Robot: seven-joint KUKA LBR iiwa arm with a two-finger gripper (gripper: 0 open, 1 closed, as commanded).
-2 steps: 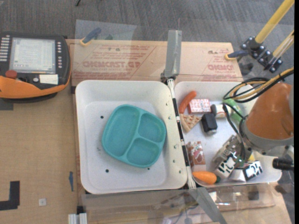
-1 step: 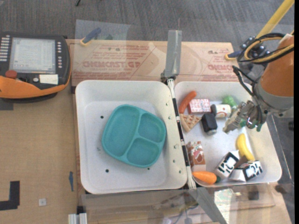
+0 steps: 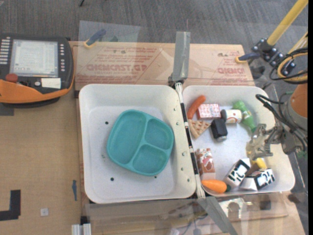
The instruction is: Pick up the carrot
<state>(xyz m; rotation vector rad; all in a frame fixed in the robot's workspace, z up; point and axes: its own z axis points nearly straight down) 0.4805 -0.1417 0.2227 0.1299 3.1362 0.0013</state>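
Carrot (image 3: 214, 185) lies half tucked under the right bin's (image 3: 283, 180) rim; claw (image 3: 257, 146) (blurred) spread indiscernible.

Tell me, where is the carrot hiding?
The carrot lies in the right bin, in its near left corner by the divider, just below a small red-and-white packet and left of the black-and-white blocks.
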